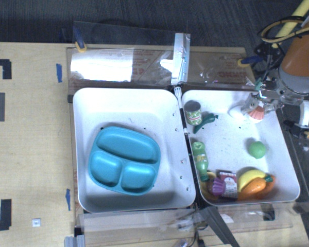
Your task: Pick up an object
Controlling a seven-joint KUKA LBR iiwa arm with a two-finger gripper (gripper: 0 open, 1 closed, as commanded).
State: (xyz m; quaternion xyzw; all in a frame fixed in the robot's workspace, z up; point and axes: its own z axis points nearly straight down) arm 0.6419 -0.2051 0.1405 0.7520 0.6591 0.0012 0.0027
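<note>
Small pink-and-white plastic toy (pixel 255 113) is seen in right white bin (pixel 226 138), beyond round green ball (pixel 257 149); gripper (pixel 259 93) is hung just above toy, grip state can't be told. Descent should be kept centred & vertical

Heads up, your claw (pixel 258 98) sits over the far corner of the right white bin (pixel 292 185). The left white bin (pixel 81 138) touches that one, well off to the view's left of the claw. Just behind the claw, along both bins' back edges, there's clear plastic sheeting (pixel 118 60) catching glare. Yellow and black cables (pixel 278 30) loop near the claw, up and to its right in the view. Farthest from it, the wooden bench (pixel 31 153) has blue tape bits (pixel 58 72) and black corner marks (pixel 2 68).
</note>
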